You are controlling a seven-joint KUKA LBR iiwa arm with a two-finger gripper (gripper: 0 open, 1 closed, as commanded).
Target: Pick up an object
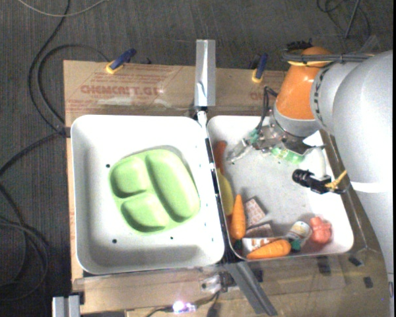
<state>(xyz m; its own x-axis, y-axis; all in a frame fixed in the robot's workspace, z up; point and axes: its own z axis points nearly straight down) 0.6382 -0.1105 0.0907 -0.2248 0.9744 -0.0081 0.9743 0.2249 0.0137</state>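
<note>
Arm (356, 111) enters from right of frame, orange band at upper right; gripper (241, 152) low over upper part of right bin (346, 243), finger state unclear, nothing seen held. Left bin (86, 137) holds green divided tray (155, 189). Carrots (237, 218) and small toy foods cluster along right bin's lower and left edges

Left bin (86, 137): one green sectioned tray (155, 189), upturned. Right bin (277, 177): two carrots (237, 218) (269, 248) along the near-left corner, small carton (255, 210), reddish toy (320, 230). Tool (241, 152) low over right bin's far end, nothing visibly between its fingers.
</note>
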